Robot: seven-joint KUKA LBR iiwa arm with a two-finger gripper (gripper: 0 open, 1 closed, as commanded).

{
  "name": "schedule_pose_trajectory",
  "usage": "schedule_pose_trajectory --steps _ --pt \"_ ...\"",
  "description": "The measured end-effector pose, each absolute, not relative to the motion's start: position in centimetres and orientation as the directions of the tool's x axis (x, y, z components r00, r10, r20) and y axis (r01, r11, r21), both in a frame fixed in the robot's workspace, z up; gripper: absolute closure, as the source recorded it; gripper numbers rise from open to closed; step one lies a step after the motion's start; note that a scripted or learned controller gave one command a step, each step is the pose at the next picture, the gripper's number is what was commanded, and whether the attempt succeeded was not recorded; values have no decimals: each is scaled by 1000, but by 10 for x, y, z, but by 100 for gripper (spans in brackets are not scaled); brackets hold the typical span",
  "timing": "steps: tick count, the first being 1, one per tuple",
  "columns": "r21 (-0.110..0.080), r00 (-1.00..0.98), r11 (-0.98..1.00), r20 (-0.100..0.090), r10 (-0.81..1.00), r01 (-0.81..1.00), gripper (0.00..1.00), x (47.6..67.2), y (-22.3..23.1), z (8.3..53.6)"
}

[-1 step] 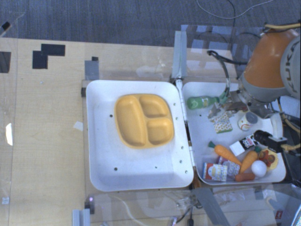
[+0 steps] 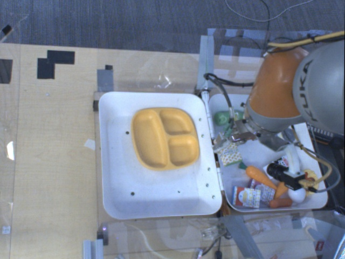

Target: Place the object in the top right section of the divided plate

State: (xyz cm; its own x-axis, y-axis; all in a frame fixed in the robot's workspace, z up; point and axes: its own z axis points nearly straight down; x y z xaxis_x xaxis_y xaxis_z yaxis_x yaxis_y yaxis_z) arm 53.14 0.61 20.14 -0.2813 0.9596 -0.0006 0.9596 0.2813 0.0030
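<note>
The yellow divided plate (image 2: 164, 137) lies in the left white bin (image 2: 116, 193), with one long section on its left and two smaller ones on its right. All three sections are bare. My gripper (image 2: 232, 133) hangs over the left edge of the right bin (image 2: 318, 201), under the orange band of the arm. It is just above a speckled green-and-white packet (image 2: 229, 155) and below a green round object (image 2: 221, 117). I see nothing held in it.
Further right in the right bin lie an orange carrot (image 2: 262, 177), a red-and-white carton (image 2: 248, 196), a white egg (image 2: 297, 195), a brown sausage-like piece (image 2: 280, 203) and a white bottle (image 2: 292, 157). The arm hides the bin's upper part.
</note>
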Motion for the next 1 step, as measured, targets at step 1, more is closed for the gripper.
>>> schedule_pose_trajectory --steps 1 --pt "7 -345 345 -2 939 938 100 534 1 228"
